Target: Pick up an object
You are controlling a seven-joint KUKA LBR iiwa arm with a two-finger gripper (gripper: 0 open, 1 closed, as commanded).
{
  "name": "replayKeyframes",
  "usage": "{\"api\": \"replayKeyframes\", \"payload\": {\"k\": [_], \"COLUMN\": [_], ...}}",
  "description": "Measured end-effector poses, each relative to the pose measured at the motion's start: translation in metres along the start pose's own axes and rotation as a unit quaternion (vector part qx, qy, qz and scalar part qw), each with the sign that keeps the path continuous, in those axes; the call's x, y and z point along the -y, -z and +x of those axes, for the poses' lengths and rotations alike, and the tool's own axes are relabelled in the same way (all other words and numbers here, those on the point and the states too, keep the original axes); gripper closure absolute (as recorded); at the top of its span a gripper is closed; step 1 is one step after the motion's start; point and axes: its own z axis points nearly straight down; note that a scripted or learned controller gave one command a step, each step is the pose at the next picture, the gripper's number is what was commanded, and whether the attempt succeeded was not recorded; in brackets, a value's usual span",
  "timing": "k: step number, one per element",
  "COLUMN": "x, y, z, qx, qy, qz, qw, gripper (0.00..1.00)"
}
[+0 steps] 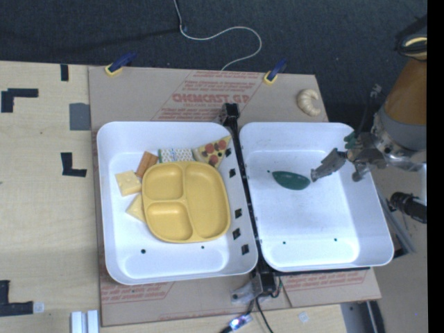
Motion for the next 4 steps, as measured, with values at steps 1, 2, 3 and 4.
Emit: {"api": "replayKeyframes", "payload": {"k": [1,2,3,4], "x": [-0.002,-0.011,-0.018,-0.018], "y": [0.007,-0.046,-0.107,-0.161], "z": [0.0,0.007,0.007,0.008], "qx": [0.001,0.001,0.001,0.001], "qy": [0.002,0.002,0.002,0.002], "qz": [-0.006,-0.004,-0.004,-0.004], "qw": [1.0,1.0,1.0,1.0], "gripper": [0.0,0.0,0.0,0.0]}}
